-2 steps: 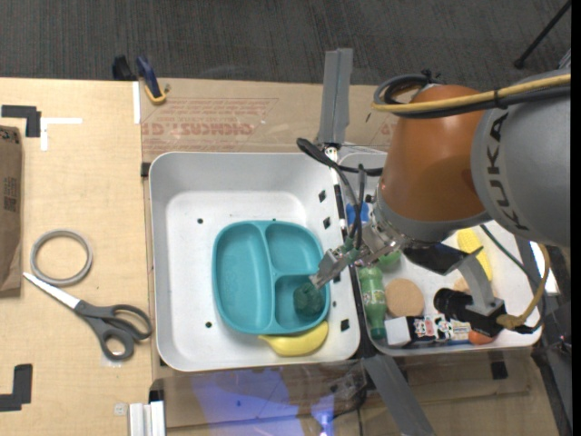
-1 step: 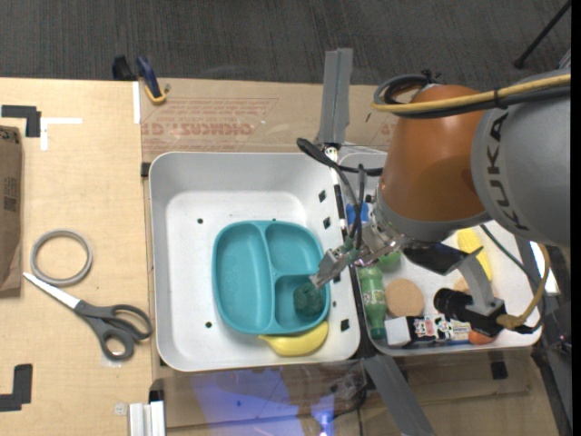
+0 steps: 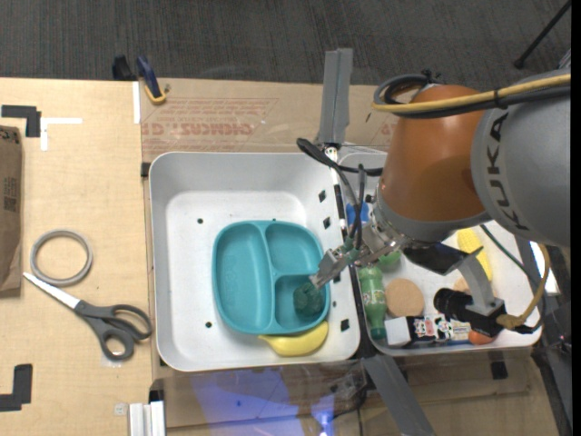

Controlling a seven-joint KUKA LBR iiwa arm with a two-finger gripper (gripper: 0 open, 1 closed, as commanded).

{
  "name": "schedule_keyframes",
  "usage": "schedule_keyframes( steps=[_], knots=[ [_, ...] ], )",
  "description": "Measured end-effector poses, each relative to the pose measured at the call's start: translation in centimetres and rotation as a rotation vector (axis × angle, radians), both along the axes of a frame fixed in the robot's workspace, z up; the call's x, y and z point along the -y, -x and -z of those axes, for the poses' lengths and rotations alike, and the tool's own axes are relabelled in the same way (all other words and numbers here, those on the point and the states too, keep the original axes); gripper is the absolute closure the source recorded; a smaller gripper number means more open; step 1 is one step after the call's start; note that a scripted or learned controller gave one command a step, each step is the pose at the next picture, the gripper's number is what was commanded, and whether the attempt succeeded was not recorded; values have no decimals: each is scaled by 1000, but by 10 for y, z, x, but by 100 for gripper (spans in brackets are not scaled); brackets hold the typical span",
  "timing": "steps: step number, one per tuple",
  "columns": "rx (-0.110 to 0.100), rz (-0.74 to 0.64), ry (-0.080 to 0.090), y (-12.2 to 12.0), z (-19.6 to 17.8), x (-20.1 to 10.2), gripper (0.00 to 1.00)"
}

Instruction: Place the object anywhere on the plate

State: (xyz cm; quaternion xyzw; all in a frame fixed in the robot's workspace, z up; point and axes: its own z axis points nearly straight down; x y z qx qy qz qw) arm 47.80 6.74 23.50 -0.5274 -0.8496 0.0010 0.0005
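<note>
Nearest the bench's front edge, a banana [image 3: 295, 341] lies against the plate [image 3: 245, 275] in the left bin [image 3: 172, 243]. The claw [image 3: 320, 278] hovers over the plate's near-right compartment, clenched on a dark-green object [image 3: 309, 300] that touches the plate.

— How's the light?
— Even and bright from overhead; the shallow white plastic bin [image 3: 182, 243] shows mild glare, soft shadows.
— Sharpness?
— The big grey and orange arm [image 3: 454, 171] blurs slightly; a bluish glow marks the bottom edge.
</note>
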Motion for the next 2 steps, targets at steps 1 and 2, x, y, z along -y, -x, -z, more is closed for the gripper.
schedule_keyframes(
  steps=[1, 2],
  knots=[
    [0, 0, 0, 0, 0, 0, 0],
    [0, 0, 0, 0, 0, 0, 0]
  ],
)
